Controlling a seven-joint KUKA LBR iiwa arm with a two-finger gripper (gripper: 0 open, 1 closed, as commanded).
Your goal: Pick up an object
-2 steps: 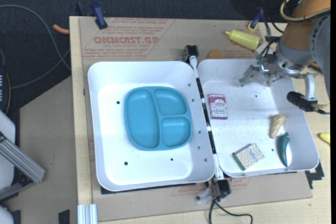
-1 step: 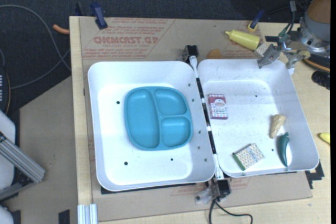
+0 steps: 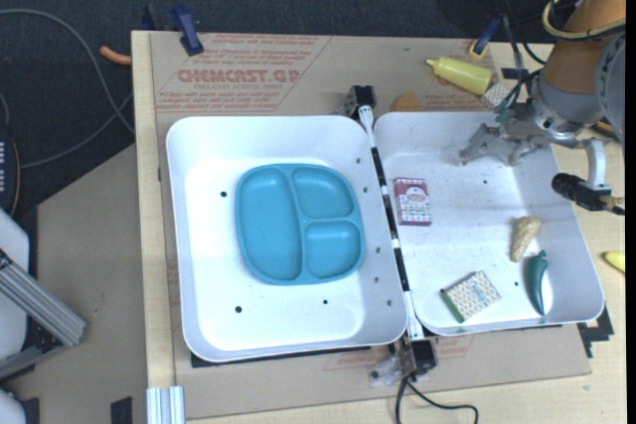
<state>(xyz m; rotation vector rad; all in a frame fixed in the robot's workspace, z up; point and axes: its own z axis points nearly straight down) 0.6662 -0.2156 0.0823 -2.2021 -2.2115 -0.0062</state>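
The wooden bench top (image 3: pixel 258 74) with red printed lettering carries two shallow white plastic bins side by side. The left white bin (image 3: pixel 199 213) holds a light blue plastic plate (image 3: pixel 298 221) with three compartments, lying flat near the bin's middle. The right white bin (image 3: pixel 467 233) holds four small loose things. The grey arm with its orange band (image 3: pixel 586 45) comes in from the right over that bin's far right corner.

The grey metal two-finger gripper (image 3: pixel 494 146) hangs low over the far part of the right bin. Its fingers (image 3: pixel 475 148) are spread apart, and nothing lies between them; whether the tips touch the bin floor cannot be told.

Among the loose things, a teal pepper-shaped toy (image 3: pixel 538 281) lies near the right wall, towards the front. A small checked packet with a green edge (image 3: pixel 469 295) sits tilted near the front wall. A small pink and white carton (image 3: pixel 412 202) lies flat close to the left wall of this bin, well apart from the gripper. A beige lumpy piece (image 3: pixel 524 235) rests just beyond the teal toy.

Outside the bins, a yellow plastic bottle-like object (image 3: pixel 460 72) lies on the bench behind the right bin.
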